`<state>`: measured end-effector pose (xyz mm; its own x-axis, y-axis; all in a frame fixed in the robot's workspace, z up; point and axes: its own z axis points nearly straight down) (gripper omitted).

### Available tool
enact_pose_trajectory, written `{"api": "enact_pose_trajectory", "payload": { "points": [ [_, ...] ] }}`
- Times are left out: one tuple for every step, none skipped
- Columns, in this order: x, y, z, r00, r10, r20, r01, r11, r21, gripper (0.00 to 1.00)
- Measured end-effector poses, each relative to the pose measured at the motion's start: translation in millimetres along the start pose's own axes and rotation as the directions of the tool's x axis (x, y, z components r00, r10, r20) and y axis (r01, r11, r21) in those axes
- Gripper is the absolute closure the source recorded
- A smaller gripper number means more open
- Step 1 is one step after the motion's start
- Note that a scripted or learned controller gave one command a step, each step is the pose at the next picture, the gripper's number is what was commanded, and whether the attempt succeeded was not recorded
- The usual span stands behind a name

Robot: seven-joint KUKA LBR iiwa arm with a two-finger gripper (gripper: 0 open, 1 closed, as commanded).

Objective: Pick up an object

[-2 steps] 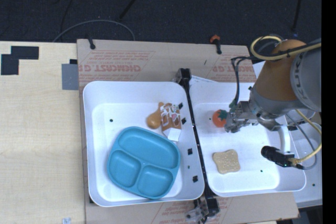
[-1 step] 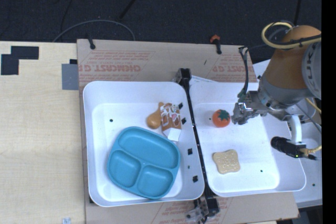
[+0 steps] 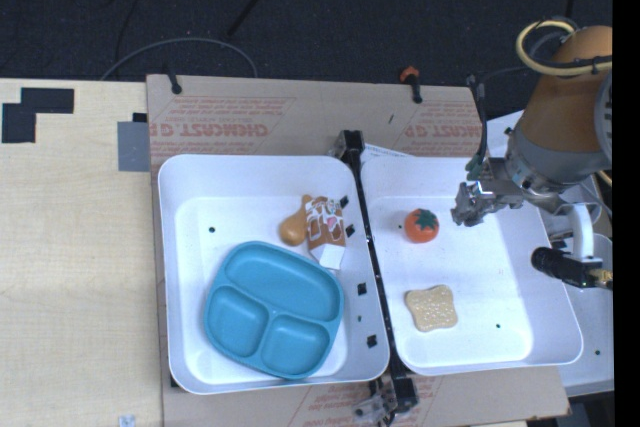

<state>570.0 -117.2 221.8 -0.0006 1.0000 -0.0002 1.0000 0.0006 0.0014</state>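
A red toy tomato (image 3: pixel 421 225) with a green stem lies in the right bin (image 3: pixel 520 335), near its middle. A tan cracker-like toy (image 3: pixel 432 308) sits in front of it in the same bin. My gripper (image 3: pixel 470 205) hangs over the right bin's back right part, a short way right of the tomato and apart from it. Nothing shows between its fingers. In the left bin (image 3: pixel 185 315) lies a blue divided plate (image 3: pixel 272 308), with a brown gingerbread figure (image 3: pixel 315 221) behind it.
A black divider (image 3: pixel 362 245) runs between the two bins. Cardboard (image 3: pixel 280 115) lies under and behind the bins. The arm's grey and orange body (image 3: pixel 565 125) stands over the right bin's far right corner. A black part (image 3: pixel 568 267) juts in at the right rim.
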Motion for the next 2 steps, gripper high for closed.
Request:
{"api": "enact_pose_trajectory", "payload": {
  "points": [
    [49.4, -9.3, 9.9, 1.000, -0.003, -0.002, 0.003, 1.000, 0.006, 1.00],
    [98.1, -12.3, -1.1, 1.000, -0.004, -0.003, 0.004, 1.000, 0.004, 1.00]
  ]
}}
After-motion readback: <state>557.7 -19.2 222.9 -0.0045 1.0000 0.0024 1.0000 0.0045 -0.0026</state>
